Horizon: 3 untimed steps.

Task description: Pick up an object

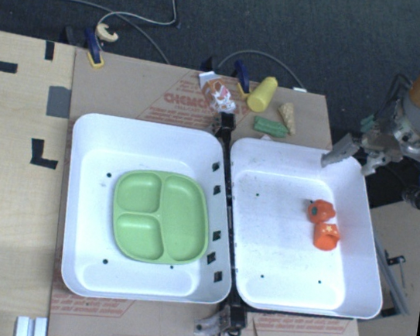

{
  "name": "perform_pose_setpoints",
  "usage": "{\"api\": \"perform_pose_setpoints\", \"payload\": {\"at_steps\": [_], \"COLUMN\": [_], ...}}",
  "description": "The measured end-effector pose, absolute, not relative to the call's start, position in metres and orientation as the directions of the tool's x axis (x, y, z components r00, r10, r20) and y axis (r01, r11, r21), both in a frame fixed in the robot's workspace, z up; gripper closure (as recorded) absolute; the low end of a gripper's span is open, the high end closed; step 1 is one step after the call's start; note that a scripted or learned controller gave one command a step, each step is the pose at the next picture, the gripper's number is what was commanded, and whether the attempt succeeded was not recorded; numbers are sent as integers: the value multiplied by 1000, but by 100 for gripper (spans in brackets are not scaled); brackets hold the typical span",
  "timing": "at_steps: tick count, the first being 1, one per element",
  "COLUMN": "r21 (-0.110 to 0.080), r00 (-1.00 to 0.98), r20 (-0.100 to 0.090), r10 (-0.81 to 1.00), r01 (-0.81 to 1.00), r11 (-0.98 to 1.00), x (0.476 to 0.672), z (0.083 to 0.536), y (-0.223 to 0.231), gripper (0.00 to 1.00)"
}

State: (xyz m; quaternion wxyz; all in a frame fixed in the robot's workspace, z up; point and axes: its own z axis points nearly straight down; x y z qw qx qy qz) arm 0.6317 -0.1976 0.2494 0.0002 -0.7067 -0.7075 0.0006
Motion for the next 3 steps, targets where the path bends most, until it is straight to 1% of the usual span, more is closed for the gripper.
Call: {"api": "perform_pose_setpoints", "payload": {"at_steps": [1,2,3], "r21": [-5,2,-1], "r00": [0,0,1], "r20": [1,-3,0], "r10": [1000,1000,1000], "r01": [1000,1000,1000], "r11": [0,0,-1], "x": [586,583,507], "z": [132,87,134], "y": [-224,-215,-218], "gripper": [0,0,0]}}
